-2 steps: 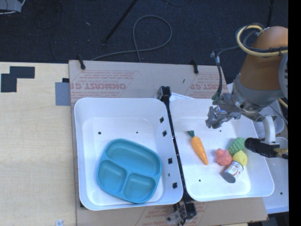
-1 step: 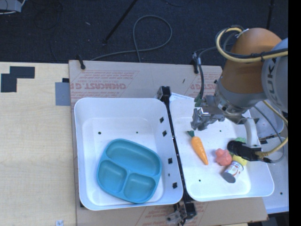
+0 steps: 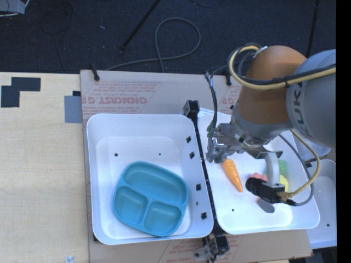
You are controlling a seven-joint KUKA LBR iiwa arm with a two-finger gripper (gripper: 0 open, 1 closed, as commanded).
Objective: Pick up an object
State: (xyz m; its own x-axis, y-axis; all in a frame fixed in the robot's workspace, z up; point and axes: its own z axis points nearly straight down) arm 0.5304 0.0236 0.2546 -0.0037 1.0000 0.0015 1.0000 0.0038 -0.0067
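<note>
Starting at the left, the left bin [image 3: 98,147] is seen to carry a blue divided tray [image 3: 149,197], laid flat and slightly askew toward the bin's near edge. Being broad and flat, the tray is judged a poor match for a two-finger grasp, which may be why the arm is not set over it. Past the line where the two bins' edges meet, the right bin [image 3: 247,219] is entered by the arm [image 3: 274,86], which reaches in from the right and is bent down over the bin's far half. The gripper [image 3: 218,149] is held low by the right bin's left edge, right at the thick end of an orange toy carrot [image 3: 232,175]. Whether it is open or closed cannot be told, since the wrist hardware crowds it. The carrot is laid on the bin floor near the left edge, with its tip pointed toward the near edge. It is taken as the likely thing to be picked up, given how closely the gripper is placed to its upper end. Further right, a small pink object [image 3: 258,176] and a yellow-green piece [image 3: 283,171] are partly hidden toward the right edge, and what they are cannot be made out. The grasp is judged not yet made. A closing across the carrot's width would be called for, with a risk that the slim, tapered body is nudged aside against the bin wall.
</note>
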